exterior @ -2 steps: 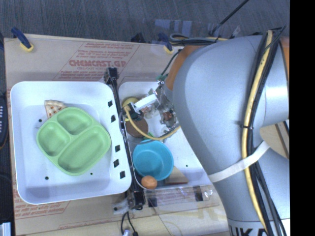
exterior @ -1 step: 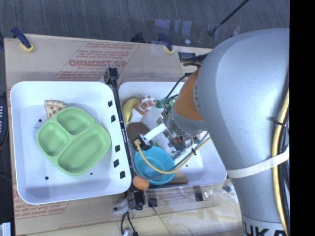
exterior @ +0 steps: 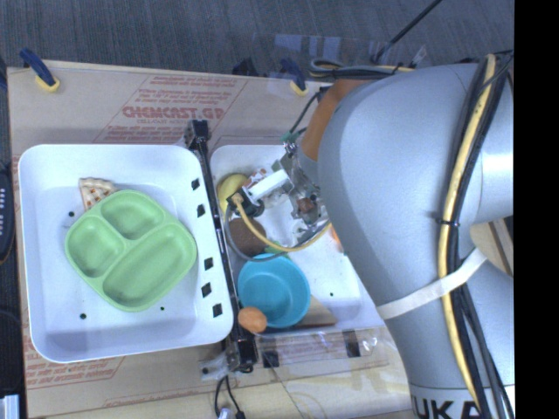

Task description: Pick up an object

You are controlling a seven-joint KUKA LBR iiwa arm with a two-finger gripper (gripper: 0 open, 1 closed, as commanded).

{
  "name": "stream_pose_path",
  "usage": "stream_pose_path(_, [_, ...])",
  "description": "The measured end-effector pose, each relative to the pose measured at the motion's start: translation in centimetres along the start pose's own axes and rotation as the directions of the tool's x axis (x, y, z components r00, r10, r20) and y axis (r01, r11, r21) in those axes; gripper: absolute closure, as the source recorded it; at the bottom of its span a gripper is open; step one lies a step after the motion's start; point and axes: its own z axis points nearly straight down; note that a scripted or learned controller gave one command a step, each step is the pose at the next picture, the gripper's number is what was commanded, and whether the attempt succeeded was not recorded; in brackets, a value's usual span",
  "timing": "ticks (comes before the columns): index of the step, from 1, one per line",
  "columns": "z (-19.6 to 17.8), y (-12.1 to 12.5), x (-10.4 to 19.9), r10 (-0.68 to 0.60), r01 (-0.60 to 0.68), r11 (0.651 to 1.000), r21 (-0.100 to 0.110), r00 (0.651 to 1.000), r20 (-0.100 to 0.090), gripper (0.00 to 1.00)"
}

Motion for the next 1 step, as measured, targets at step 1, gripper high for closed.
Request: stream_pose_path(1, [0.09, -0.83, 0.40, 0.057, -0.057, 0.998, -0.004, 0.998, 0.005, 0.00])
